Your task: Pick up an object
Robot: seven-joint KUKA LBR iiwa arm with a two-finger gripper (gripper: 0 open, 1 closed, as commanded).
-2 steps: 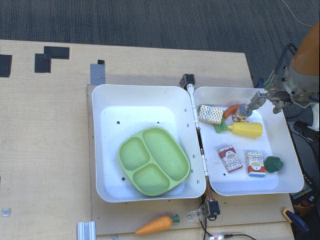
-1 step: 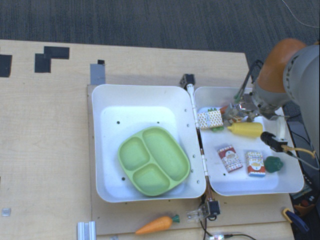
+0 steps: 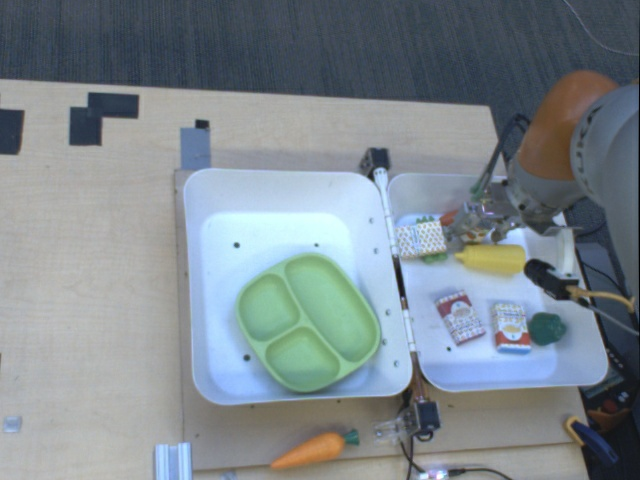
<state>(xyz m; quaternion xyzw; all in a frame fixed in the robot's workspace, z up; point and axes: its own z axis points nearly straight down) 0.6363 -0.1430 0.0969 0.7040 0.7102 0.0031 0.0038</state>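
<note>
End effector (image 3: 470,223) beside yellow object (image 3: 490,259), right bin (image 3: 575,368).

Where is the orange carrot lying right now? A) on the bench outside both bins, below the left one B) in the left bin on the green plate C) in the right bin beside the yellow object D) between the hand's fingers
A: the carrot lies on the bare wooden bench, just below the left bin.

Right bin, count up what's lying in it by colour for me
Red and white packets: 2
Yellow item: 1
Dark green item: 1
Pale patterned box: 1
Total: 5, in the right bin
</note>
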